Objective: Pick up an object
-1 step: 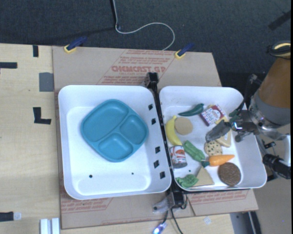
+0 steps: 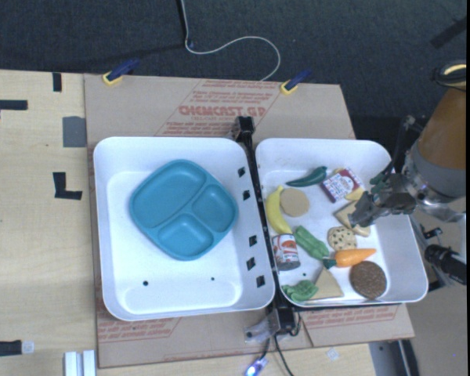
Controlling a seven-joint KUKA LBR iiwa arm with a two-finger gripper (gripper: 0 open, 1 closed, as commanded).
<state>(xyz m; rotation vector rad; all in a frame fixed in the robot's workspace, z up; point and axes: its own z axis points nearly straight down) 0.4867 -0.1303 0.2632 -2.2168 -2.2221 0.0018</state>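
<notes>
Objects for picking: a crowd of toy food items is seen in the right bin [image 2: 392, 159], none lifted clear of it.
Banana [image 2: 276, 212]: laid along the left wall of the right bin, just beside a tan round cookie [image 2: 294, 203].
Dark green pepper [image 2: 307, 178]: placed toward the far side of the bin, next to a red packet [image 2: 339, 185].
Centre of bin: a green pickle-like piece [image 2: 311, 242], a small can [image 2: 287, 251] and a chocolate-chip cookie [image 2: 341, 237] are packed close together.
Near side of bin: a carrot [image 2: 352, 257], a brown burger patty [image 2: 368, 279], a tan wedge [image 2: 327, 285] and a green leafy piece [image 2: 301, 291] are found here.
Left bin [image 2: 110, 210]: a blue divided plate [image 2: 183, 208] is held in it.
Worktop [image 2: 31, 233]: a cardboard sheet [image 2: 219, 108] is spread under both bins.
Arm [image 2: 442, 143]: brought in from the right, over the bin's right rim.
Tool [image 2: 366, 211]: lowered among the items at the bin's right side, by a yellowish cheese piece [image 2: 350, 211]; whether it is apart or together cannot be told.
</notes>
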